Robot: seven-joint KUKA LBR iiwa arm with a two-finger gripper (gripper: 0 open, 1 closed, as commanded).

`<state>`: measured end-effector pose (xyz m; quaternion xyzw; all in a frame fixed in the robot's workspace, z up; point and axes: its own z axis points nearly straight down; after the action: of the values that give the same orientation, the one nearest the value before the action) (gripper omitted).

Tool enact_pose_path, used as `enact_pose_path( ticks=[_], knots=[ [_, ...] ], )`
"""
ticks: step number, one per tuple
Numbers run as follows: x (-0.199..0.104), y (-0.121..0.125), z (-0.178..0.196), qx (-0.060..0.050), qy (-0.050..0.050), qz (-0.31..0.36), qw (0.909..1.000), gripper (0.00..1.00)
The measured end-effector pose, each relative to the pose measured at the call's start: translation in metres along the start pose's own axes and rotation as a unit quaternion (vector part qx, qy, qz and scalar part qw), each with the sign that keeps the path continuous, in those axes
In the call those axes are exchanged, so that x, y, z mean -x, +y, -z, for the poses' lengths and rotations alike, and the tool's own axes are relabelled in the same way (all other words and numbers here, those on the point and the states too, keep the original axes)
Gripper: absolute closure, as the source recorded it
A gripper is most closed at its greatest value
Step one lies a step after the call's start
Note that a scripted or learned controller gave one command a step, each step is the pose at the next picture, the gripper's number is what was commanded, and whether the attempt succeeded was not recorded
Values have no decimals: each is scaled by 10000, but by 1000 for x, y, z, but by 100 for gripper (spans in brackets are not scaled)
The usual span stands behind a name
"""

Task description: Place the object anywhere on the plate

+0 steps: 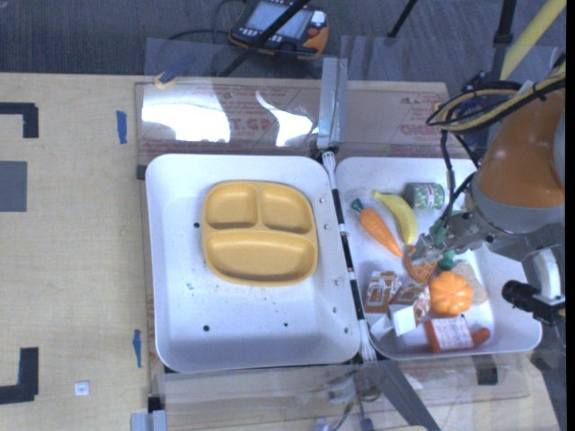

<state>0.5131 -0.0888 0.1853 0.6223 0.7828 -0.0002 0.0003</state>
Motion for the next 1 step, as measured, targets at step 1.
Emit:
enact_pose_path(
  ticks=[1],
  knots=[
    [0,-3,45,1,-6,916,9958,100]
  ],
)
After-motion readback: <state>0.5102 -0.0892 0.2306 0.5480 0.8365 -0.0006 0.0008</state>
